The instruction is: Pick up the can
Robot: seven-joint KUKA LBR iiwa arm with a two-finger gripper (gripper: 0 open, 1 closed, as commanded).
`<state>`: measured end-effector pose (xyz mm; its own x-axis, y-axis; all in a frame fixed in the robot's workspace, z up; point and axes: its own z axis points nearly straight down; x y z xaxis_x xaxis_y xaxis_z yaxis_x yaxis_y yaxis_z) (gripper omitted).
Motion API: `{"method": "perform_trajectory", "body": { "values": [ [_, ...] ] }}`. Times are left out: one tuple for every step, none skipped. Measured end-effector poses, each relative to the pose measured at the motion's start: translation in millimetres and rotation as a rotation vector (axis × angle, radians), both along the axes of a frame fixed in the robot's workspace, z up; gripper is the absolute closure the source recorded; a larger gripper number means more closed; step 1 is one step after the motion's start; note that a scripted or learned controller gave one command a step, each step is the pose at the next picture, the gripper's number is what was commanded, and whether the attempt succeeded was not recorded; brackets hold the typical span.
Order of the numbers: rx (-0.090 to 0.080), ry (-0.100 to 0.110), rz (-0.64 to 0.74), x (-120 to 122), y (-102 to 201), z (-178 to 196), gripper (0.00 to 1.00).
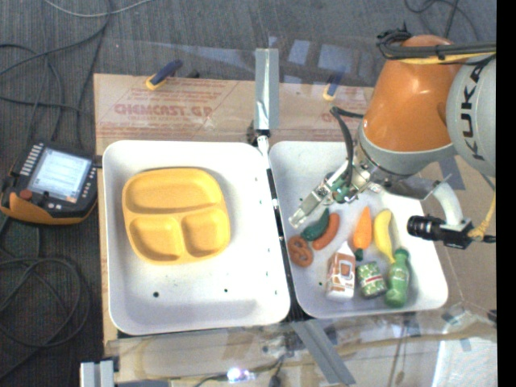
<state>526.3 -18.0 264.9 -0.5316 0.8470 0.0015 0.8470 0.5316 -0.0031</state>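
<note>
The can (371, 280) is short and green with a red and white label. It stands near the front of the right bin (306, 156), between a white carton (342, 273) and a green bottle (397, 276). My gripper (310, 208) hangs over the left-middle of that bin, slanting down to the left from the orange wrist. It is just above a green and red sausage-shaped toy (322, 230) and well to the back left of the can. I see nothing held in it.
A pretzel (301, 251), a carrot (363, 227) and a banana (382, 234) also lie in the right bin. The left bin (121, 297) holds a yellow divided tray (176, 213). A pendant (52, 182) lies off the bench to the left.
</note>
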Motion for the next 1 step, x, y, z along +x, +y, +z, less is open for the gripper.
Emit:
{"method": "perform_trajectory", "body": {
  "values": [
    [0.000,0.001,0.058,24.1,-58.3,-76.5,0.00]
  ]
}}
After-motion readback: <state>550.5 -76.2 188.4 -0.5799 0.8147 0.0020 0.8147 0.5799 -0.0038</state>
